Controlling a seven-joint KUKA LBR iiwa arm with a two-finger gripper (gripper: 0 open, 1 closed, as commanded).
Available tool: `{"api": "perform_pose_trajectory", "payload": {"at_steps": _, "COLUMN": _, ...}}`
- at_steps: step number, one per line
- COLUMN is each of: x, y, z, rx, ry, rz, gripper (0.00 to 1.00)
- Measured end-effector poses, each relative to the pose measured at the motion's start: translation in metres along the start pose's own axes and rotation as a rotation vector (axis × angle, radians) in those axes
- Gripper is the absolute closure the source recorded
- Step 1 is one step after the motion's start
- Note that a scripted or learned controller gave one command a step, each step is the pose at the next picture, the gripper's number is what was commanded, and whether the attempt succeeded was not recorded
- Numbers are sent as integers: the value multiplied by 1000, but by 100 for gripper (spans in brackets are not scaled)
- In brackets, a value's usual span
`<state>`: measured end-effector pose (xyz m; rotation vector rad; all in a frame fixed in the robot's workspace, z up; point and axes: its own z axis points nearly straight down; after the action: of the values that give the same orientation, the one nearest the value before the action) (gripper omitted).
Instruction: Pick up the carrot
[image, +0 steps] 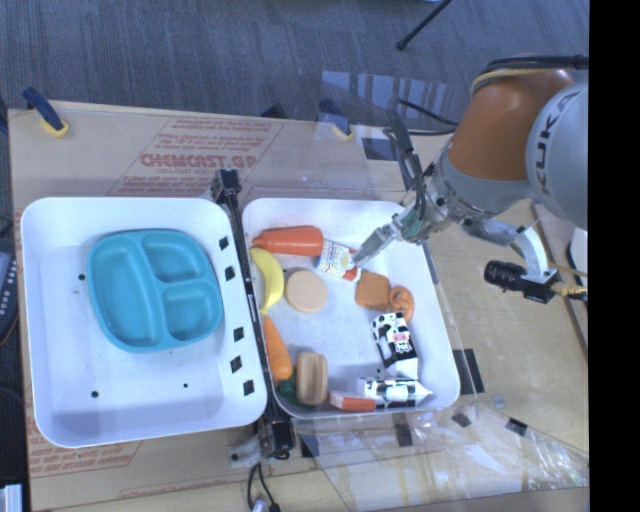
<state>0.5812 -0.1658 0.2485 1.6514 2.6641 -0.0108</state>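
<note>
carrot (276, 350) is a stubby orange thing with a green tip jammed against the right bin's (436, 330) left wall, bun (311, 377) crowding it, gripper (372, 248) state i can't tell tbh

The bench (120, 140) is a flat board of brown cardboard printed with red lettering, with a clear plastic sheet (470, 440) spread over its right part. Two shallow white rectangular plastic bins rest directly on it, touching side by side: the left bin (45, 330) and the right bin (435, 345). A blue-and-yellow clamp (45, 113) grips the bench's far left corner.
</note>
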Motion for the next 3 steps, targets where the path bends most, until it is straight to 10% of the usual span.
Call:
{"api": "perform_pose_trajectory", "payload": {"at_steps": 1, "x": 68, "y": -10, "z": 21, "rx": 3, "ry": 12, "rz": -167, "gripper": 0}}
{"api": "perform_pose_trajectory", "payload": {"at_steps": 2, "x": 164, "y": -6, "z": 57, "rx": 5, "ry": 15, "rz": 9, "gripper": 0}}
{"api": "perform_pose_trajectory", "payload": {"at_steps": 3, "x": 125, "y": -14, "z": 56, "rx": 4, "ry": 8, "rz": 139, "gripper": 0}}
